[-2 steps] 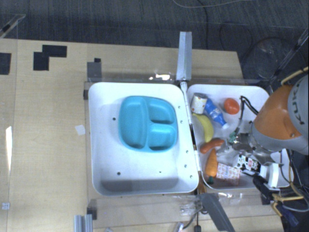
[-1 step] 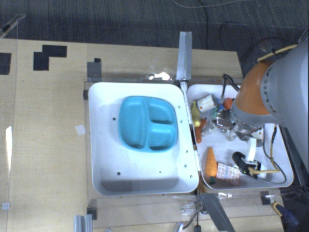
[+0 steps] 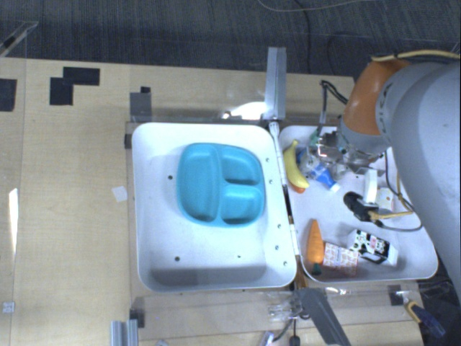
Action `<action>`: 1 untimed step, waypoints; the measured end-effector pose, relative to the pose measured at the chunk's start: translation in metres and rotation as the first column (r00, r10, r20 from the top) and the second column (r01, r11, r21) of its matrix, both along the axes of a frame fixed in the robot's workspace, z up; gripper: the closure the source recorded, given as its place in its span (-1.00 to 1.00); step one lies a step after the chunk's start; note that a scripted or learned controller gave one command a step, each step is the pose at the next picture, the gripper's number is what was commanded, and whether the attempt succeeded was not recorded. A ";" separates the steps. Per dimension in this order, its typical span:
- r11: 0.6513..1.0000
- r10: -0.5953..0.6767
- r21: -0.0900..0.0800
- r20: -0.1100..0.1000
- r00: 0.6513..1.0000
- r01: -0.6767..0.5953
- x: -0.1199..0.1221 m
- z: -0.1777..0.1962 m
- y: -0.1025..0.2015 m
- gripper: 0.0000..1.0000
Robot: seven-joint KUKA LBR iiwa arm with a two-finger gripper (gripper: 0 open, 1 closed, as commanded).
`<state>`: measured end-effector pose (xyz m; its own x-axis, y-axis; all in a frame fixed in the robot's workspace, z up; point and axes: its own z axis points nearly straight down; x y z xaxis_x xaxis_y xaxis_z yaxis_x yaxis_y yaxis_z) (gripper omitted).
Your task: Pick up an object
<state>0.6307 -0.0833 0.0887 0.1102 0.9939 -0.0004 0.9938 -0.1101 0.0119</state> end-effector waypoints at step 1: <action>1.000 0.013 0.000 0.003 1.000 -0.013 0.001 0.011 0.002 1.00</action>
<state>0.6321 -0.0808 0.1000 0.0974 0.9952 -0.0003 0.9951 -0.0974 0.0147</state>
